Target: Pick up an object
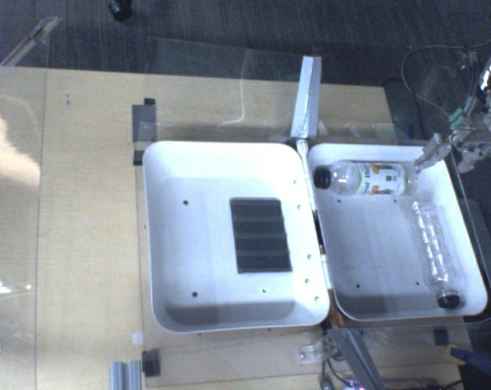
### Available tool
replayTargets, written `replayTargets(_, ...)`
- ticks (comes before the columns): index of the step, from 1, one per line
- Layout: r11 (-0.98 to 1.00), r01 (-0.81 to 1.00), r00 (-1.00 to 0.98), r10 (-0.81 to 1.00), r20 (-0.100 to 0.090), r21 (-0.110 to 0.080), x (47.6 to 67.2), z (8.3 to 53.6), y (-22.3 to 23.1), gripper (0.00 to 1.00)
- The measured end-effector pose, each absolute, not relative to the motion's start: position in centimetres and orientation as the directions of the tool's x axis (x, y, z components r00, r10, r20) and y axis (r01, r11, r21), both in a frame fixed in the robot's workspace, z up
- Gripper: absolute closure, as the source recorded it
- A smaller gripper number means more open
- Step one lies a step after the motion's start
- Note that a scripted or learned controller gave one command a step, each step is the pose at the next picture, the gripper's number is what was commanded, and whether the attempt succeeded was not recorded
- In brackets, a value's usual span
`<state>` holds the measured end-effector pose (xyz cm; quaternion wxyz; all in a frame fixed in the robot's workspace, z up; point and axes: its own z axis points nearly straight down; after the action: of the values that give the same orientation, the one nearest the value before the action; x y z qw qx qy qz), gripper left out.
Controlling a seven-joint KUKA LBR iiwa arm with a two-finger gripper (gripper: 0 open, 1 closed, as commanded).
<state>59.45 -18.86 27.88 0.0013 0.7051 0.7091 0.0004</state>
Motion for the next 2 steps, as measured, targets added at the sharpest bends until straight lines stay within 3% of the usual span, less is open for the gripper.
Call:
replayTargets(1,0.314,0.949,-0.314,0.949,-0.002,-0.001,62.0,13.3,-16.6,0.00)
replayTargets(2,0.315,0.949,-0.315,0.949,-0.019,0.016,63.8,13.3,-17.2,0.00)
